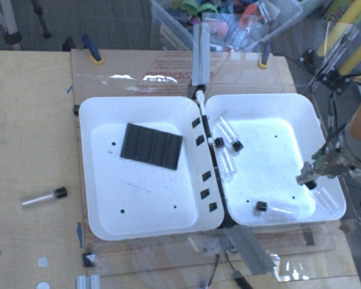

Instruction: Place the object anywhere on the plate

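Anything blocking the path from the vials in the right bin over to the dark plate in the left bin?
Only the raised rims where the two bins meet stand between the vials and the dark plate. The left bin's floor around the plate looks bare.

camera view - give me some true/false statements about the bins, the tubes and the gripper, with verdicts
1. A dark ridged plate lies in the left bin. True.
2. The gripper hangs over the left bin. False: it is at the right bin's right side.
3. A clear tube with a black cap lies near the right bin's front edge. True.
4. A tube already rests on the plate. False: nothing rests on it.
5. A capped tube lies on the bench outside the bins, to the left. True.
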`<state>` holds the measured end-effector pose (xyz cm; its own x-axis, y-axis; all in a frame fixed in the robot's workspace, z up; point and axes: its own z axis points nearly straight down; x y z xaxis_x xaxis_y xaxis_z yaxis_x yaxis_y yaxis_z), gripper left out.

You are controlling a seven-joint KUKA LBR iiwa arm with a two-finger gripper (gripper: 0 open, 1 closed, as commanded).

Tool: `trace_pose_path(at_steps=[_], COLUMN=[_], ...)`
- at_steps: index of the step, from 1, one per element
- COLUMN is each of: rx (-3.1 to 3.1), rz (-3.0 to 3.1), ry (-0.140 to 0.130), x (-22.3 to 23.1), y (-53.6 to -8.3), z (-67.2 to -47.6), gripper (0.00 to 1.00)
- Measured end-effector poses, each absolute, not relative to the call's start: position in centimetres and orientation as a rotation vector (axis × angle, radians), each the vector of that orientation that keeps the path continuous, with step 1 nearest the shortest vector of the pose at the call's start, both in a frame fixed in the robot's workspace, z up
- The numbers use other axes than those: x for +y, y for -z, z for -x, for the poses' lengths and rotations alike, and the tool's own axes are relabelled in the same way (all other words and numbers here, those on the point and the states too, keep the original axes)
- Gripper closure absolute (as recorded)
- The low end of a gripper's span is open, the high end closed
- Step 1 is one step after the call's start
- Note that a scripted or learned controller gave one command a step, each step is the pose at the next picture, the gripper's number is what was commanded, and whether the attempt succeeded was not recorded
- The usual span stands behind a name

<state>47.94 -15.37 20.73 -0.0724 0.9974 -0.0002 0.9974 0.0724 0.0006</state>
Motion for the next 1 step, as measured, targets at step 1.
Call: trace_pose_path(at_steps=[1], rx=[1.911], rz=[-2.492], ry=[0.001], x=[-12.35], y=[-35.71], z=[-52.92], gripper=[1.00])
